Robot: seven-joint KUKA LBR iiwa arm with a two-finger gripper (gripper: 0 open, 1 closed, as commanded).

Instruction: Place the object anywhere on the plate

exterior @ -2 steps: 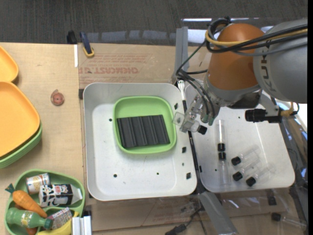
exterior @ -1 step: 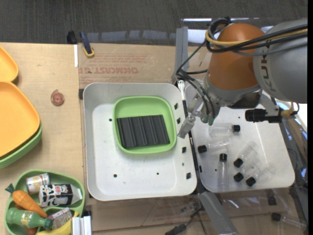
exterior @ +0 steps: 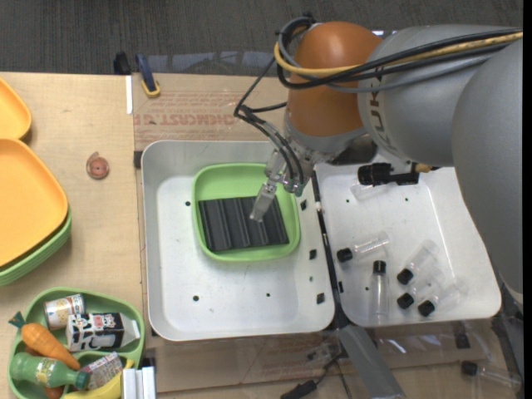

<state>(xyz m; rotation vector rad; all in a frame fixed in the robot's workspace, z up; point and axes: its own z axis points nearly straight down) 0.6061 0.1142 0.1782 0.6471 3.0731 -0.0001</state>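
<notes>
In the centre of the frame, the left bin (exterior: 166, 298) carries a green square plate (exterior: 246, 251) whose floor is covered by a dark ribbed insert (exterior: 233, 227). The arm's pincer (exterior: 264, 204) hangs over the plate's upper right part, pointing down and to the lower left. A pale, slim piece runs down from it toward the insert; whether this is a finger or a carried clear vial cannot be told, nor how far the pincer is spread or whether it has hold of anything.

Placement: plate sits near the middle of its bin, away from the walls, so any drop within the rim counts.

Task's thing, judged: one of the clear plastic vials with black caps. Those lie loose in the right bin (exterior: 357, 302), lower right of the frame: one vial (exterior: 366, 247) on its side near the divider, one (exterior: 379, 285) lengthwise just below it, others (exterior: 420, 264) clustered further right.

Appearance: transparent, small, light; likely to roll along the ribs.
</notes>
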